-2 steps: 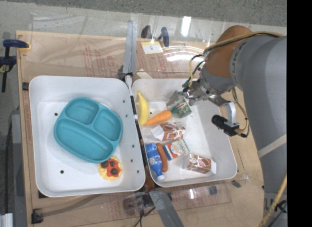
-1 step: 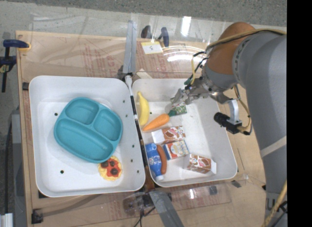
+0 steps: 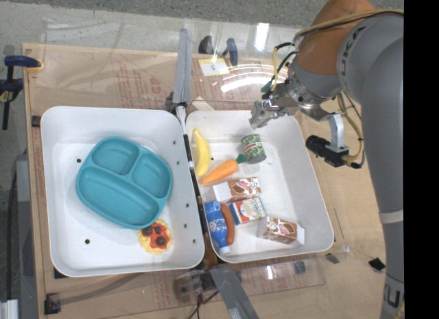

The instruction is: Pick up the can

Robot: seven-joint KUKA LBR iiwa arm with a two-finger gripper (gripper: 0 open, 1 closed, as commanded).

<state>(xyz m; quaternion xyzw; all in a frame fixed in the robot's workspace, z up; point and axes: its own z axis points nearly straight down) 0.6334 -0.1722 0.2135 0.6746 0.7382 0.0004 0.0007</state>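
Arm's over the right bin, can not picked up yet

The arm reaches in above the right bin, gripper hanging near its far edge, and honestly I can't tell how far open it is or see anything in it. The can lies just below it, by the carrot. So pretty much the whole grab looks left to do.
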